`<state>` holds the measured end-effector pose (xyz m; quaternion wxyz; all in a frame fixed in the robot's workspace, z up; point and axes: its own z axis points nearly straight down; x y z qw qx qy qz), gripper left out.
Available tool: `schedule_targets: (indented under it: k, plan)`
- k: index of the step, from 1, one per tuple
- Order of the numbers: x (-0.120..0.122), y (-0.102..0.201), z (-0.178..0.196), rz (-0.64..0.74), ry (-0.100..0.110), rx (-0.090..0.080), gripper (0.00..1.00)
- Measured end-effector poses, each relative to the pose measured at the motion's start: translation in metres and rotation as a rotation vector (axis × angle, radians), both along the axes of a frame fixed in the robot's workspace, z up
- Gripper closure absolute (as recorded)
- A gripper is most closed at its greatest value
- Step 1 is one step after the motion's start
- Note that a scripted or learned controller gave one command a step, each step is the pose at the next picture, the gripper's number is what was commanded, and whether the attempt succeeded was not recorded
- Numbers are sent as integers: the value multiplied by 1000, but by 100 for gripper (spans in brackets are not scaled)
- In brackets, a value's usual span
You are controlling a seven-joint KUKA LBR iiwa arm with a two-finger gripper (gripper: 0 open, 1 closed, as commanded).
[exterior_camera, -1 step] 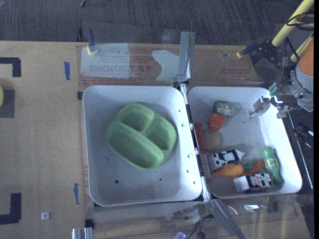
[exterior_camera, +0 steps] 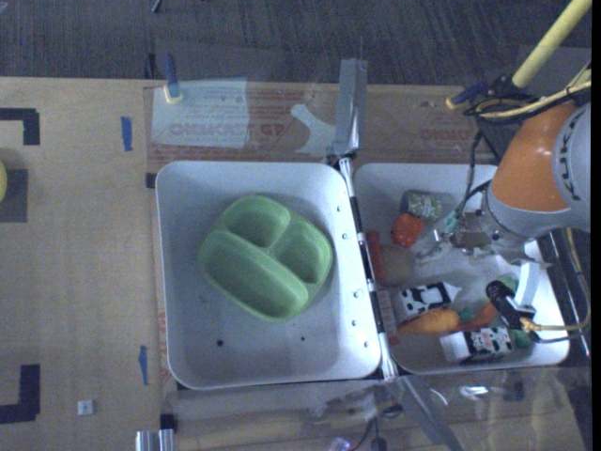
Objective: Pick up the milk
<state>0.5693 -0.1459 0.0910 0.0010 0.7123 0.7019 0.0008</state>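
Note:
The milk (exterior_camera: 427, 299), a small carton with black and white cow patches, lies in the right bin (exterior_camera: 377, 184) near its front left. My gripper (exterior_camera: 454, 237) hangs over the middle of that bin, behind and a little to the right of the carton, with a gap between them. Nothing shows between its tips. A white bottle with black spots and a green end (exterior_camera: 477, 344) lies at the bin's front edge, to the right of the carton.
An orange carrot (exterior_camera: 430, 322) lies just in front of the milk. A red-orange item (exterior_camera: 406, 229), a brownish block (exterior_camera: 391, 264) and a grey-green packet (exterior_camera: 427, 203) lie behind it. The left bin (exterior_camera: 178, 346) holds a green divided plate (exterior_camera: 266, 256).

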Motion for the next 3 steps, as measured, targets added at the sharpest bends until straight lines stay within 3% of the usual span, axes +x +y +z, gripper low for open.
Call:
schedule_targets:
  k: [1,2,3]
  plan:
    - [0,-1,10,-3,-2,-1,100]
    - [-90,106,93,141,5,1,100]
    - [-91,204,93,-141,4,0,100]
